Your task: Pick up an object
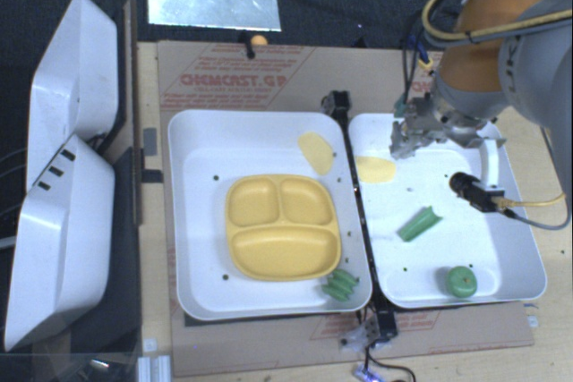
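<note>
- Arm point(537, 76) in from view's R, orange band point(488, 22) up top; gripper point(400, 148) over the back-L corner of the R bin point(430, 268).
- Gripper open or closed: can't tell, the slant hides it.
- Nearest pickable obj: pale yellow oval slice point(375, 168), flat on the R bin floor, just beside the gripper tip, on its front-L side, near the divide btw the 2 bins. Touching or not: can't tell.
- Green ridged piece point(418, 224) mid R bin, lying at a slant, apart from the gripper.
- Green round obj point(461, 282) at the R bin's front, well apart from the gripper.
- L bin point(201, 192): yellow 3-compartment plate point(283, 226) at centre, flat.
- 2nd pale yellow oval slice point(315, 153) behind the plate, near the L bin's R wall.
- 2nd green ridged piece point(340, 285) at the L bin's front-R corner, just beside the plate's corner.
- Both bins sit on a cardboard sheet point(233, 76) w/ red print.
</note>
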Tool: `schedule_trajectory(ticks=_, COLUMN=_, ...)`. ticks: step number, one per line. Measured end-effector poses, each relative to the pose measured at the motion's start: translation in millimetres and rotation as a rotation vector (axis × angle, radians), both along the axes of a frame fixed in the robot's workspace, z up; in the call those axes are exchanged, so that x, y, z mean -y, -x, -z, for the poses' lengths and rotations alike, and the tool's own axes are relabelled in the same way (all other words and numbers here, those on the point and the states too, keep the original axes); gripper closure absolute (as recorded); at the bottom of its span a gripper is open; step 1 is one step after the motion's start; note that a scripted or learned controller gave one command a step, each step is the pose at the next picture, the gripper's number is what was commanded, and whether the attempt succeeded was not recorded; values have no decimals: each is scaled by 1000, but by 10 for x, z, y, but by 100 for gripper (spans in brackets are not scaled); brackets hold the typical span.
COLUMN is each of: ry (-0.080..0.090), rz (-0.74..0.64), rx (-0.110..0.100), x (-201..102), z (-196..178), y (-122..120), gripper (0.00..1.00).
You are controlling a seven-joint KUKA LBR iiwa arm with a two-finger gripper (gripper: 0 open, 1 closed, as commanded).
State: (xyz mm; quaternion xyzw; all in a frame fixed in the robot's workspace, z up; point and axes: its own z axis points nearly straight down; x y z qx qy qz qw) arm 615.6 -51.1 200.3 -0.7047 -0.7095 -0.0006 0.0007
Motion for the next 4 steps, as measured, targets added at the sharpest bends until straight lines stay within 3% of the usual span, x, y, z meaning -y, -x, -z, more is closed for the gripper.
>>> schedule_trajectory(ticks=1, ry=0, rz=1, rx=0, x=-598, z=171, y=-414, gripper=100)
schedule_trajectory(ticks=2, ry=2, rz=6, rx=1, x=-565, z=160, y=-414, gripper=0)
schedule_trajectory(ticks=3, ry=2, rz=5, rx=3, x=-565, z=51, y=-418, gripper=100)
schedule_trajectory(ticks=4, ry=2, rz=4, rx=2, x=-567, z=56, y=-417, gripper=0)
